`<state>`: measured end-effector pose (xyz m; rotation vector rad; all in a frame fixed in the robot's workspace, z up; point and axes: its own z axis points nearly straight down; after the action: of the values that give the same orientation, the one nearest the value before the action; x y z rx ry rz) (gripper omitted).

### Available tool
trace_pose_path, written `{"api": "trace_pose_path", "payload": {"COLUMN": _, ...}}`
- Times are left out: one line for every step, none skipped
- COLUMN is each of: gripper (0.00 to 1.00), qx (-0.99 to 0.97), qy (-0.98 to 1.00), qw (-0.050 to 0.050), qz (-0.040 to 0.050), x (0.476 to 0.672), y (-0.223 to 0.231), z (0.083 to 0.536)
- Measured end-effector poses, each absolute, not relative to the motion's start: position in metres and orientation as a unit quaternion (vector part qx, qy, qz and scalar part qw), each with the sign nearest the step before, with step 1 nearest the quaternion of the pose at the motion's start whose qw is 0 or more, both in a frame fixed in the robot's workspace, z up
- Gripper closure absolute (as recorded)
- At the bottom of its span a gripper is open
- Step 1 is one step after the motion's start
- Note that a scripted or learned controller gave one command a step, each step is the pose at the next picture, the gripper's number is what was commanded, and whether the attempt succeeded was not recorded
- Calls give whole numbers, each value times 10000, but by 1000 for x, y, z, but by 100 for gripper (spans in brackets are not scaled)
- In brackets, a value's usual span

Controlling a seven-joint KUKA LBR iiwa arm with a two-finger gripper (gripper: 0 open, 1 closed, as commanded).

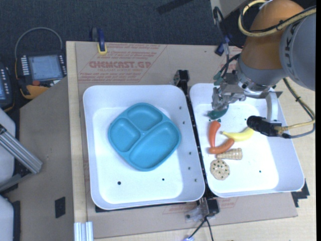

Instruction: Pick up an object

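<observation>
The tool [219, 106] hangs low at the far left corner of the right bin [288, 177], just above a small green piece [215, 114]. How wide it stands I cannot tell. The toy foods lie grouped near it: red pepper [214, 131], banana [238, 134], cracker [219, 169]. The left bin [100, 185] holds a blue divided plate [144, 135].

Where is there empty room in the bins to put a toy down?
Bare floor lies in the left bin below the blue plate, and in the right bin right of the cracker. Around the carrot and banana, it is crowded.
</observation>
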<state>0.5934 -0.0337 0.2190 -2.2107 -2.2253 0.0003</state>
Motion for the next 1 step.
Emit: {"api": "trace_pose_path", "payload": {"gripper": 100, "qx": -7046, "qy": -7096, "qw": 21, "qz": -3, "x": 591, "y": 28, "z": 218}}
